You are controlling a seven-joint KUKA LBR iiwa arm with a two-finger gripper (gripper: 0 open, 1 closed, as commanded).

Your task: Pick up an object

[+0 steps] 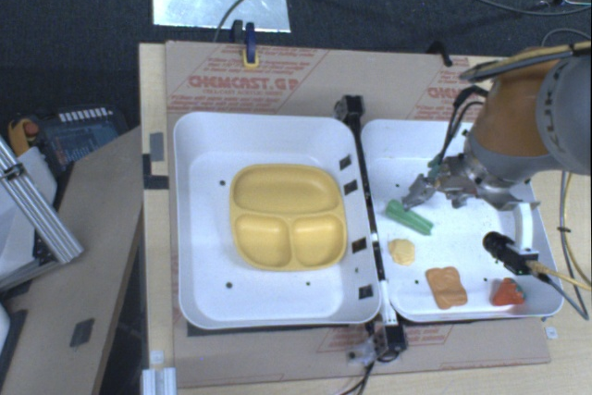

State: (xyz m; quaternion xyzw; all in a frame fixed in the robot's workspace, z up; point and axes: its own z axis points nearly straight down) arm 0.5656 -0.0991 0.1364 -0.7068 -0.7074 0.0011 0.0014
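In the right bin lie a green stick-shaped piece, a small pale yellow round piece, an orange toast-like slab and a small red piece. My gripper hangs low over the middle of that bin, just above and to the right of the green piece. Its fingers stand apart with nothing between them. One fingertip is close to the upper end of the green piece. The arm's grey and orange wrist hides part of the bin's right side.
The left bin holds a yellow tray with three compartments. A black clip divider runs between the two bins. Cardboard lies under both bins, and a cable crosses the dark floor behind.
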